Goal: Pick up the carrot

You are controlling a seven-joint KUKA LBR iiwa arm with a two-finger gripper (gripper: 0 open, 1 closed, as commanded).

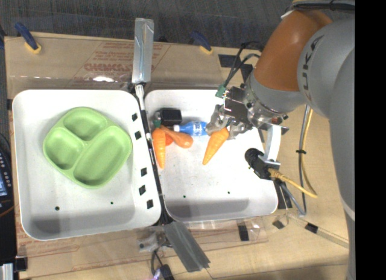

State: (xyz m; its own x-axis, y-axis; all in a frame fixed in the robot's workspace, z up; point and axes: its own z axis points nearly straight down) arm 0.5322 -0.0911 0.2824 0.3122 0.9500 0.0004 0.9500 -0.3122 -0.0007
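The fingers are closed around the thick end of the carrot, which hangs from them, tilted, with its tip pointing down and to the left over the right bin. To the left of the fingers lie a blue bottle, a second carrot and a black object. Further left, the left bin carries a green divided plate.

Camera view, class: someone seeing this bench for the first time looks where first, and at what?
Most striking is the grey and orange arm reaching in from the right, its gripper shut on the thick end of a carrot that hangs tip-down over the right bin. Next comes the bright green divided plate in the left bin. A second carrot lies by the right bin's left wall.
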